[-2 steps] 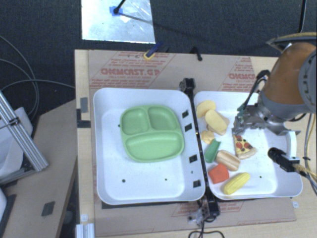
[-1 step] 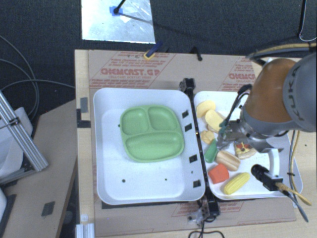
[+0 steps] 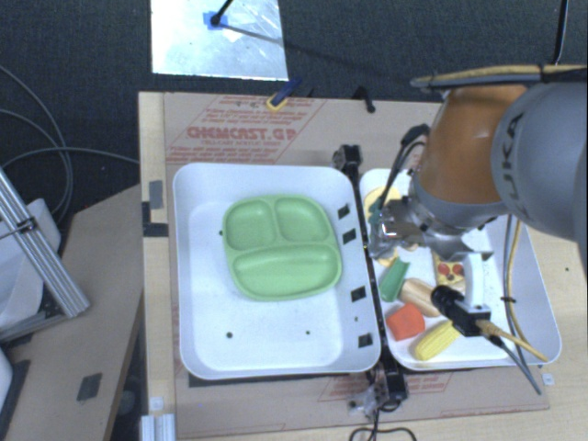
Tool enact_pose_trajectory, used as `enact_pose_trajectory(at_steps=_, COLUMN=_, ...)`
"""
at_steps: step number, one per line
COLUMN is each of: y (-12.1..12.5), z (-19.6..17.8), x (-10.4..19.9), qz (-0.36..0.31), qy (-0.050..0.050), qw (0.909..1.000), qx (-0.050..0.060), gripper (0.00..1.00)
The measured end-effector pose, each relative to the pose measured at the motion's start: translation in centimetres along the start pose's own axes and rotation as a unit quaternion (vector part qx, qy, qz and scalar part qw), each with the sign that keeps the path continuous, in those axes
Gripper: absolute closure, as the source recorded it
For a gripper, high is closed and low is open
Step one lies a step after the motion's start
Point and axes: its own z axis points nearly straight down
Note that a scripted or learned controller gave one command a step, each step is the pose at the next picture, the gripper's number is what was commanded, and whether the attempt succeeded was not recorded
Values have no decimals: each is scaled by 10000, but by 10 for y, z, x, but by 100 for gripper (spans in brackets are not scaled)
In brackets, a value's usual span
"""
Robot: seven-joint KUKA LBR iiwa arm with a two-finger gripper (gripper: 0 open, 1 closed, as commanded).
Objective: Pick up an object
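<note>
A: What should you go for?
B: The yellow corn (image 3: 437, 339), in the right bin (image 3: 542, 324) beside the orange block (image 3: 405, 321). Likely light, rigid, slick; grip its middle.
A: Jaws?
B: You can't tell.

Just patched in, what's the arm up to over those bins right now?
The KUKA arm is reaching in from the right and hangs over the right bin, which holds toy food: a corn cob, an orange piece, a green piece and a tan piece. Its gripper is low over the bin's left side, but nothing visibly sits between its fingers. The left bin holds a green divided plate, untouched.
</note>
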Motion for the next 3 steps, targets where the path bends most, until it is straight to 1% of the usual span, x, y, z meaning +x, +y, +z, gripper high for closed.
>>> enact_pose_trajectory(at_steps=1, y=-14, z=51, x=32, qz=29, qy=-9, qw=10000, qx=44, gripper=100)
enact_pose_trajectory(at_steps=2, y=-30, z=49, x=80, qz=22, qy=-6, qw=10000, qx=37, gripper=100)
enact_pose_trajectory(at_steps=3, y=41, z=48, x=32, qz=71, qy=-25, qw=10000, qx=2, gripper=100)
